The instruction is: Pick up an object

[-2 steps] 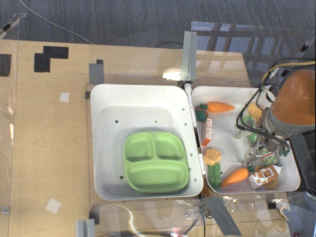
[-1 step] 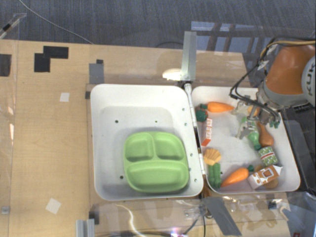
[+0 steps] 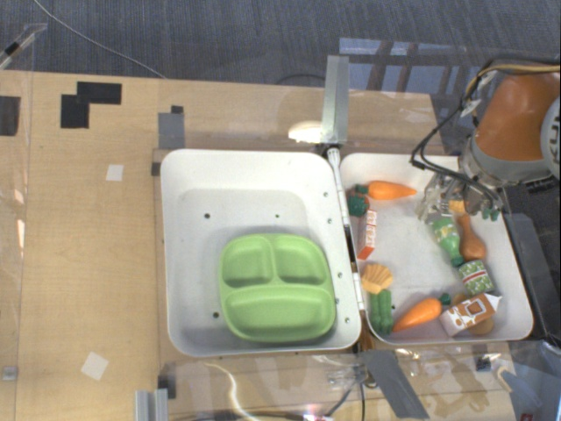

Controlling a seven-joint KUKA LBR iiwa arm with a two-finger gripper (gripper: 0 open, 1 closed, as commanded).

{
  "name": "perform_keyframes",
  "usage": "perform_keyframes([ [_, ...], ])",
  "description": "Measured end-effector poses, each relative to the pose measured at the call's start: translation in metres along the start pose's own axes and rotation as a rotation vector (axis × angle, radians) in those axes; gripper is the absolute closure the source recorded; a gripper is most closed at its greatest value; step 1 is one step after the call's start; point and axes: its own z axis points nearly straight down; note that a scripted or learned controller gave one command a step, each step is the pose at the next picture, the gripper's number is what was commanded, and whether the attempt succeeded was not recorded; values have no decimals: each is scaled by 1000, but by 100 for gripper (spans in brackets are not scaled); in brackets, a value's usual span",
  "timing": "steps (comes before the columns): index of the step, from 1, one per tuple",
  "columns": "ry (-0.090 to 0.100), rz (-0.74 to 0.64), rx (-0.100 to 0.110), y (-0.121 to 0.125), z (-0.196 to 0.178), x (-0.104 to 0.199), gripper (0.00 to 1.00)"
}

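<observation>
Gripper [image 3: 460,202] low over the far right part of the right bin [image 3: 412,167], hanging from the grey wrist under the orange band [image 3: 519,117]. How wide it stands: cannot tell, metal parts blurred against the white floor. Nothing seen held. Tip just above, perhaps touching, a green packet [image 3: 445,233] and the top end of a brown drumstick-shaped piece [image 3: 471,239]; contact not clear.

Things to pick, all in the right bin:
- Along the right wall below the gripper: green packet, brown piece, then a green-and-white can [image 3: 476,276], then a white-and-brown carton [image 3: 469,314] in the near right corner.
- Along the near wall: an orange carrot [image 3: 418,313] touching the carton, a dark green stick [image 3: 381,310] just beside it, a yellow ridged piece [image 3: 377,278] above that.
- Along the left wall: a white-and-red packet [image 3: 370,229], upright against the divider, and a small dark green lump [image 3: 357,204].
- Near the far wall: a second carrot [image 3: 392,190], lying crosswise, just left of the gripper.

Open room: bare white floor in the middle of the right bin, ringed by the toys. Right wall close beside the gripper, far wall near.

Left bin [image 3: 180,235]: a green divided plate [image 3: 277,286] in its near half, bare floor in the far half.
</observation>
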Motion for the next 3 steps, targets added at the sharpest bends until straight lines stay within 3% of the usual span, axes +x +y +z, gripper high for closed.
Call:
perform_keyframes([
  [1, 2, -1, 0, 0, 1, 0, 0],
  [2, 14, 132, 0, -22, 14, 41, 0],
  [3, 16, 66, 0, -19, 16, 13, 0],
])
